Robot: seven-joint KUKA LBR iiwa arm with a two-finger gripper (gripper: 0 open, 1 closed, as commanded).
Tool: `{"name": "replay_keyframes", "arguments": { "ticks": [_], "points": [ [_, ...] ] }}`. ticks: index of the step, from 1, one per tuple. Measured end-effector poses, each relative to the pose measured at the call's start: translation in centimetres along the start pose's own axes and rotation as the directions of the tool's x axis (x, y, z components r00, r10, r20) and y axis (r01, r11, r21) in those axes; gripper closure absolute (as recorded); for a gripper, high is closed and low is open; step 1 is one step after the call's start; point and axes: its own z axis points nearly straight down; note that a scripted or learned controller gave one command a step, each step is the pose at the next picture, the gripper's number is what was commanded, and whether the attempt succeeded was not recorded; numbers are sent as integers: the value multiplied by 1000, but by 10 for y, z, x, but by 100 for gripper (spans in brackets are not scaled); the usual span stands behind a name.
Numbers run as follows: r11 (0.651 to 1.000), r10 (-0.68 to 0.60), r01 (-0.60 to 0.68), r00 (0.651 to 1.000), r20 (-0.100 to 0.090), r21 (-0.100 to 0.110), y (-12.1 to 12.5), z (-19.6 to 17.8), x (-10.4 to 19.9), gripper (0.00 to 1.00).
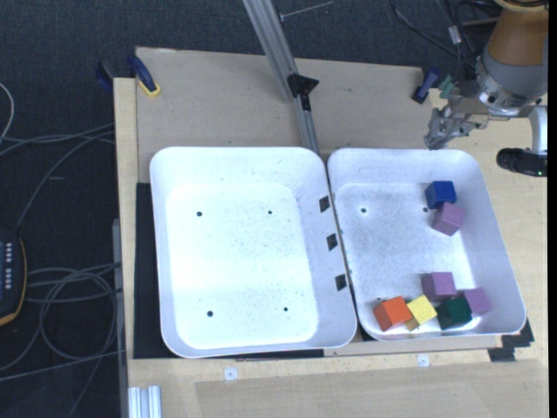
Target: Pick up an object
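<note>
Camera view: the gripper hangs above the far rim of the right bin; if it is open, I cannot tell. Coloured blocks, including a blue block, lie inside this bin.

No text, label, brand, number or sign can be read on anything here.

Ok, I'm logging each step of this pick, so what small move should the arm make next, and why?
Probably move the gripper forward over the right bin and down toward the blue block. The gripper hangs above the bin's far rim with nothing seen between its fingers, and the blue block is the nearest object, with only a purple block beside it, while the other blocks crowd the near corner.
</note>
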Motion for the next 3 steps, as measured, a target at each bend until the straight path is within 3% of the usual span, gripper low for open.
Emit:
{"name": "replay_keyframes", "arguments": {
  "ticks": [1, 3],
  "points": [
    [1000, -1, 1, 1000, -1, 4, 1, -11, 0, 100],
    [1000, -5, 5, 1000, -5, 10, -4, 0, 110, 100]
  ]
}}
